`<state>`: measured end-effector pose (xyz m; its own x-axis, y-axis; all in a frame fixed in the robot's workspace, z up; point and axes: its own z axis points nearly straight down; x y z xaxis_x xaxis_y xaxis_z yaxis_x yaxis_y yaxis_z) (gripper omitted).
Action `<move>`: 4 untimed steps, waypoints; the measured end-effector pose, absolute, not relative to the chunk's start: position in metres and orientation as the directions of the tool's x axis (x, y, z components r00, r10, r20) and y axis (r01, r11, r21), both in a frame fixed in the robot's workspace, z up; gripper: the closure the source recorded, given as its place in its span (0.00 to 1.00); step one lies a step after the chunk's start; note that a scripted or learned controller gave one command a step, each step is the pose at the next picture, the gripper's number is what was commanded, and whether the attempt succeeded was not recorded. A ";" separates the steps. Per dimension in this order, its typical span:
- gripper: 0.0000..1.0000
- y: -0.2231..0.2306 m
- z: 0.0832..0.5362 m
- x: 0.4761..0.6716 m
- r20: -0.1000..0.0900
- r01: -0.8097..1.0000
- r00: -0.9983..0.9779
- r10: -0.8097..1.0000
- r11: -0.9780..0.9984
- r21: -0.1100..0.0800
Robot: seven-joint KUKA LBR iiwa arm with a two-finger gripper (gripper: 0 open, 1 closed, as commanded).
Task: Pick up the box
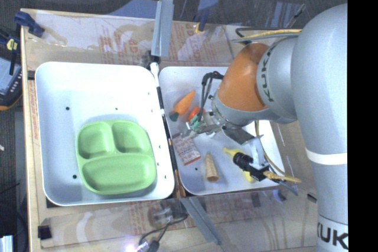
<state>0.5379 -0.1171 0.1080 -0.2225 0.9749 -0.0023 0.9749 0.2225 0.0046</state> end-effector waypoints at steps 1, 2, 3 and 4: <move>0.00 -0.117 0.108 0.538 -0.003 0.975 -0.223 0.975 0.223 0.005; 0.00 -0.108 0.095 0.507 -0.014 0.999 -0.040 0.999 0.040 0.011; 1.00 -0.105 0.104 0.506 -0.008 0.999 -0.050 0.999 0.050 0.002; 1.00 -0.076 0.247 0.501 0.001 0.990 -0.144 0.990 0.144 -0.001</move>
